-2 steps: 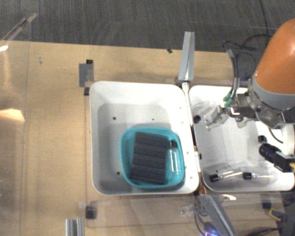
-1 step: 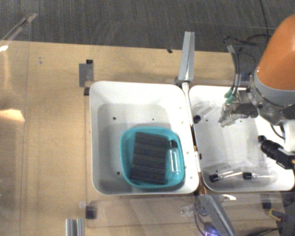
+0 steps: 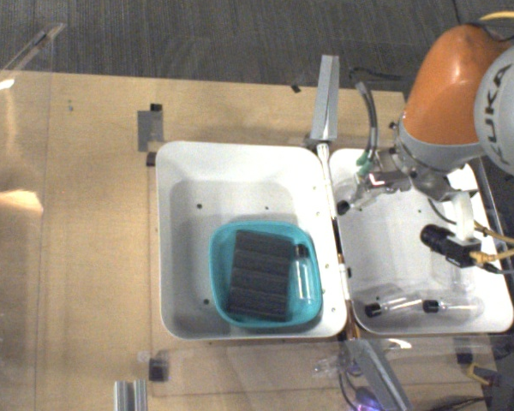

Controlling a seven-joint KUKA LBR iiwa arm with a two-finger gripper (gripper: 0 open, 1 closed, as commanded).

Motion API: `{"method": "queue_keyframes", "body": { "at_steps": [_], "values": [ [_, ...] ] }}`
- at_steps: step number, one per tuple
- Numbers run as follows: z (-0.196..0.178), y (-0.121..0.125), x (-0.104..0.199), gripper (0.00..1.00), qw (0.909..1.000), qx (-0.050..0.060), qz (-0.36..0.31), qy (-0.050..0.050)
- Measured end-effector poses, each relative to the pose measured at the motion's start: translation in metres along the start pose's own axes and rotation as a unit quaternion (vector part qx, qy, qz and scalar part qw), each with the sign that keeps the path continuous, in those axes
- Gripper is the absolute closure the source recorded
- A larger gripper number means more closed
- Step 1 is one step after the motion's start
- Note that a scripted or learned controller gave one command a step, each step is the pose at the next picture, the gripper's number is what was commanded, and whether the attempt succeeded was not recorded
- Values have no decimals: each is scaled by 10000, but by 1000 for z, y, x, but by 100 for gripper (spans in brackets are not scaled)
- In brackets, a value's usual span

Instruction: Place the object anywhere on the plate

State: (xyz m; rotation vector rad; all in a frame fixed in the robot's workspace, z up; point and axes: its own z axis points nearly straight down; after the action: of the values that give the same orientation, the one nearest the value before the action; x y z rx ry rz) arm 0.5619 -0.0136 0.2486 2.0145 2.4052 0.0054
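Gripper (image 3: 370, 181) over right bin (image 3: 497, 315); finger state hidden, can't tell. Plate (image 3: 307, 302) with black block (image 3: 260, 274) in left bin (image 3: 180, 229), well apart. Wood bench (image 3: 68, 272).

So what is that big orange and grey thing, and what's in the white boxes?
That orange and grey thing is a robot arm. It reaches in from the right side of the picture. The camera sits above the bench and looks down at a slant. On the wooden bench are two shallow white bins. The left bin holds a teal plate with a dark ridged block lying on it. The arm hangs over the right bin, where a clear tube-like object lies near the front edge. The arm's hand, called a gripper, is hard to make out here, so I can't tell if it holds anything.
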Motion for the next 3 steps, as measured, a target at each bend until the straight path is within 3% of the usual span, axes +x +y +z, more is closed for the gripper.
{"method": "queue_keyframes", "body": {
  "at_steps": [1, 2, 3],
  "values": [
    [-15, -20, -66, 100, 9982, -20, -596, -12],
    [46, 7, -55, 100, 9929, 0, -1192, -1],
    [-81, 38, -125, 100, 9930, -32, -1182, -23]
  ]
}}
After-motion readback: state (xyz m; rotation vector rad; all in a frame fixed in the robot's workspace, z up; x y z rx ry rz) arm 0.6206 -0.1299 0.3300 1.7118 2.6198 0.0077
